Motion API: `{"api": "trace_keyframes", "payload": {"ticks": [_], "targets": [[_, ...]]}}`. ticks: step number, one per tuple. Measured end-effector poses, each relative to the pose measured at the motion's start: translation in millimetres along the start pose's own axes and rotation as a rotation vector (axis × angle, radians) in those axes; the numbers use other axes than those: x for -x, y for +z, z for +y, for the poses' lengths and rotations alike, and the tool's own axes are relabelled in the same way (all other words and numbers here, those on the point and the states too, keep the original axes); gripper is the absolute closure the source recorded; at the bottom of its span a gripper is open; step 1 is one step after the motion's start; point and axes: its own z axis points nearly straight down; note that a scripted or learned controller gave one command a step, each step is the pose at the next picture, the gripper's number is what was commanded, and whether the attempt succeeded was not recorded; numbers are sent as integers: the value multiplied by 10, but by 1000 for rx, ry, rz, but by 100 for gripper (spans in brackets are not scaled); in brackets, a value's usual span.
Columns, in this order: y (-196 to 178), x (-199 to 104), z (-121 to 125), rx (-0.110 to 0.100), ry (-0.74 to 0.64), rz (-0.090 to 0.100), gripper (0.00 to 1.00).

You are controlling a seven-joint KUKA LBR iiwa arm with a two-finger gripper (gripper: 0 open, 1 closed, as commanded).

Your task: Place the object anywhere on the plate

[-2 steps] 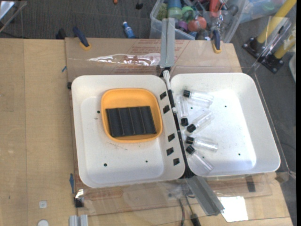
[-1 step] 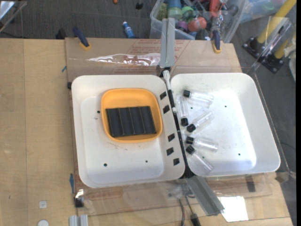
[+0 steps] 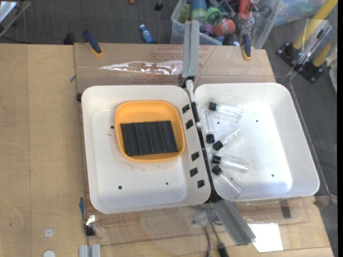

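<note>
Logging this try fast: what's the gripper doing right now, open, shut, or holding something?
Gripper: not in view, so its state can't be told. The clear tubes lie in the right bin.

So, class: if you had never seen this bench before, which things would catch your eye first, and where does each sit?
First comes the orange plate in the left bin, with a black ridged block lying on it. Next, the clear tubes with black caps, scattered along the left side of the right bin. Beyond the bins, a clear tub of colourful items stands at the top.

Orange plate holds a black ridged block; clear black-capped vials lie scattered.
</note>
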Motion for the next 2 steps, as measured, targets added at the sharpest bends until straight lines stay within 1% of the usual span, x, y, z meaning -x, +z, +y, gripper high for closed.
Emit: {"api": "trace_keyframes", "payload": {"ticks": [1,2], "targets": [[4,-1,0,0,-257,-1,100],[10,-2,0,1,-660,-1,100]]}}
